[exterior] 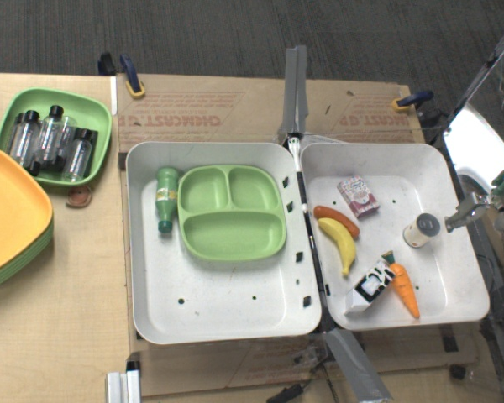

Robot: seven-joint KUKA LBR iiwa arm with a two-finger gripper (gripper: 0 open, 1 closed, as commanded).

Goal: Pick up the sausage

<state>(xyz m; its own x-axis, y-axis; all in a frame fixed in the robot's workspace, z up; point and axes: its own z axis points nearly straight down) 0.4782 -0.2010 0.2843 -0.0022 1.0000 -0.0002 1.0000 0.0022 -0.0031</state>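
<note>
Red-orange sausage (337,219) in right bin (454,309), long axis running upper-left to lower-right, touching banana (341,243), gripper state indiscernible.

A dark grey carpet (235,15) lay beyond the bench. The wooden bench (59,309) carried a cardboard sheet (210,112) (printed lettering, upside down), held by a blue clamp (133,75) and an orange clamp (412,102). Lighting was even and diffuse.
</note>
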